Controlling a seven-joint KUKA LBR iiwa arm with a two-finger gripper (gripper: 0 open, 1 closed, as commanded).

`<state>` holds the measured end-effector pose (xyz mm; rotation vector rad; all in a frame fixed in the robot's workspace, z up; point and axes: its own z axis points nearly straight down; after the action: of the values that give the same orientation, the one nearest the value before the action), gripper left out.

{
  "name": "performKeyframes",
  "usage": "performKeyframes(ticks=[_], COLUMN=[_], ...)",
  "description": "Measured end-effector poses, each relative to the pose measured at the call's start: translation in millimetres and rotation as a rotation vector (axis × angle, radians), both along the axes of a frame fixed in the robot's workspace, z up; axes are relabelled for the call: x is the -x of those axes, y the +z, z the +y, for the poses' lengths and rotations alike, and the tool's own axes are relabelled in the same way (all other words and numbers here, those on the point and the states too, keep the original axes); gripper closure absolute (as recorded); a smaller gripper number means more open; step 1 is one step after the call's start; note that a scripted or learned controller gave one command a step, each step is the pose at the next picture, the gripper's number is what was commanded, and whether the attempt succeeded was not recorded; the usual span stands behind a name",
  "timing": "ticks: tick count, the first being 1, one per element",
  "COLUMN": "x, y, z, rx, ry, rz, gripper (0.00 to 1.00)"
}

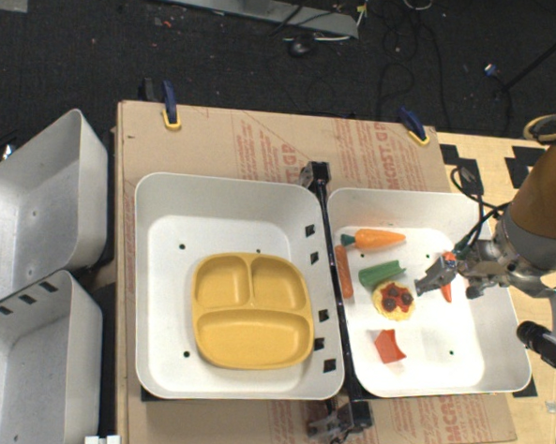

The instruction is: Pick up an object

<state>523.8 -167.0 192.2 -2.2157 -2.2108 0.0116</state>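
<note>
The right bin holds several toy foods. An orange carrot lies at the back, with a green piece below it and a thin orange stick along the left wall. A round yellow piece with red and dark toppings sits mid-bin, and a red wedge lies nearer the front. My gripper hangs over the right half of this bin, just right of the yellow round piece. Its fingers stand apart and hold nothing. A small red sliver shows on the floor between them.
The left bin holds a yellow divided tray. A black divider separates the two bins. Grey containers stand off the bench to the left. The arm's grey body rises at the right edge.
</note>
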Motion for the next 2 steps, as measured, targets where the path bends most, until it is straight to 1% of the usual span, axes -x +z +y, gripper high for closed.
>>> performKeyframes(ticks=[1, 2], x=[-3.2, -10.3], y=[6.6, -42.7], z=[0.3, -4.3], rx=[0.003, 0.002], ry=[0.003, 0.001], rz=[-0.013, -0.009], gripper=[0.0, 0.0])
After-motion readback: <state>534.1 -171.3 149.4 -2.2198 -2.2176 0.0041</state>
